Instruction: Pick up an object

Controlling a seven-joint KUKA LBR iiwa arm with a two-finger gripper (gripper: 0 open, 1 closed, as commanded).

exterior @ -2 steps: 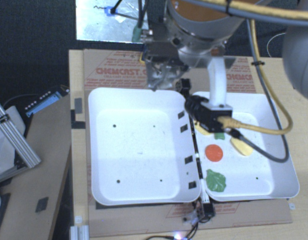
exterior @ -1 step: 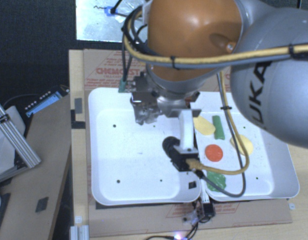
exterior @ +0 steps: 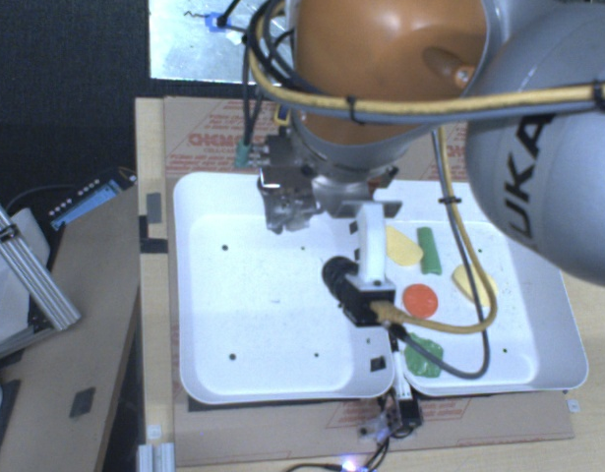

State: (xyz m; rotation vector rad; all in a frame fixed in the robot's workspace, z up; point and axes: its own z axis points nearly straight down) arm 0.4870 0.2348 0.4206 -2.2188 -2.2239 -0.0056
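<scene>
My gripper [exterior: 285,207] hangs over the back part of the left bin [exterior: 248,308], just under the big orange and grey wrist. Nothing shows in it. The loose objects lie in the right bin [exterior: 563,357]: a yellow piece [exterior: 403,248], a green stick [exterior: 430,250], a red-orange round object [exterior: 421,300], a second yellow piece [exterior: 468,283] partly behind a cable, and a green object [exterior: 423,357] near the front rim.
A white bracket with a black part [exterior: 361,283] and yellow and grey cables hang from the arm over the divide between the bins. The bins rest on cardboard [exterior: 199,141]. A metal rail [exterior: 27,273] lies off to the left.
</scene>
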